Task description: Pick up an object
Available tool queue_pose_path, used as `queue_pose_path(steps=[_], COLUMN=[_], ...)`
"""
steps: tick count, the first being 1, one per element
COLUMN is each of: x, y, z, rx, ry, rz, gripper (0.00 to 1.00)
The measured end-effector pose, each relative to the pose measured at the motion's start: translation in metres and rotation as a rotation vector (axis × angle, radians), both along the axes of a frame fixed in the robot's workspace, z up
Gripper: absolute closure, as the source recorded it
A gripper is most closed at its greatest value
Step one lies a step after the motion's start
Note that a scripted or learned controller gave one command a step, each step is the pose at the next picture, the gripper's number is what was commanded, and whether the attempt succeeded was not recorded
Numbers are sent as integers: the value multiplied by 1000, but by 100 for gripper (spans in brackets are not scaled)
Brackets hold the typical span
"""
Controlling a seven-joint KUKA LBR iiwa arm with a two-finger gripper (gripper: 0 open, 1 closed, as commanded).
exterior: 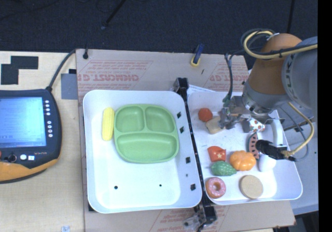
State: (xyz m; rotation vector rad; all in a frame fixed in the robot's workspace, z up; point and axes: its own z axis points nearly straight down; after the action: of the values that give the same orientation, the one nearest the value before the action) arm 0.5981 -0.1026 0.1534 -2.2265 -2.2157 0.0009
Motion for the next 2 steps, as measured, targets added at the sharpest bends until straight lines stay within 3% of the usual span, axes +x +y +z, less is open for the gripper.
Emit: queue_pose_path(steps=[2], x=[-3], y=[2], z=[75], rx=[1], ry=[0], rz=[6], gripper=[100])
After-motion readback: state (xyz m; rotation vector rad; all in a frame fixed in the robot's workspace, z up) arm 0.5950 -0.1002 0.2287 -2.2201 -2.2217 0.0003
